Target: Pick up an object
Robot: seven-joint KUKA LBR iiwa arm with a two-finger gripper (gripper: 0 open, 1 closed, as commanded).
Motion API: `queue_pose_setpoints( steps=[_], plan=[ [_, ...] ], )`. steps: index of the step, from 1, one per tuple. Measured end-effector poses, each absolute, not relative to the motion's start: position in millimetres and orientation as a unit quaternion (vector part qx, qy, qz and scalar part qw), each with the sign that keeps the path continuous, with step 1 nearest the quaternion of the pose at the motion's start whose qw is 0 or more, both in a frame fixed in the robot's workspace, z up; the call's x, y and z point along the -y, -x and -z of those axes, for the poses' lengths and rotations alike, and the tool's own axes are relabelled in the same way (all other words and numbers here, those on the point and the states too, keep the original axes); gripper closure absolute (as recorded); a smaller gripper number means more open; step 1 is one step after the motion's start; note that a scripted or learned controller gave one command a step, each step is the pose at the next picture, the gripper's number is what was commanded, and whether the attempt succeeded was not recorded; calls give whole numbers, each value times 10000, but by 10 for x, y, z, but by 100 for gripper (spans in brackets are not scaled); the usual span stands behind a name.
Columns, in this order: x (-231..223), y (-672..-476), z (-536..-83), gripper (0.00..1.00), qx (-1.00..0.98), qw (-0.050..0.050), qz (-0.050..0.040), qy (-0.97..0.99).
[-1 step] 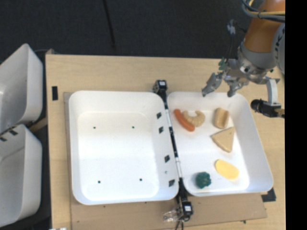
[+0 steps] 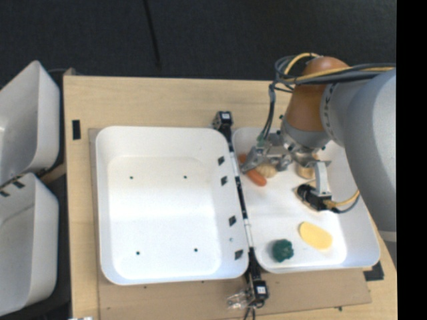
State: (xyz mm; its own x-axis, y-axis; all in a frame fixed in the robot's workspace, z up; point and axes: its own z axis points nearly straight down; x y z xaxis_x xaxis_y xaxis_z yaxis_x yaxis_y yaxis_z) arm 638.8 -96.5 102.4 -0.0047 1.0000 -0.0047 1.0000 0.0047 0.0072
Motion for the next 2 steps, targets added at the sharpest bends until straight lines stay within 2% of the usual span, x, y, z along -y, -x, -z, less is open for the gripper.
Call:
queue_pose_setpoints(
  steps=[1,2],
  plan=[
    [1617,-6321,-1086,0,-7061,92,-35,-7081],
    [1613,-6347,-1238,100,-7067,119,-51,-7074]
  ],
)
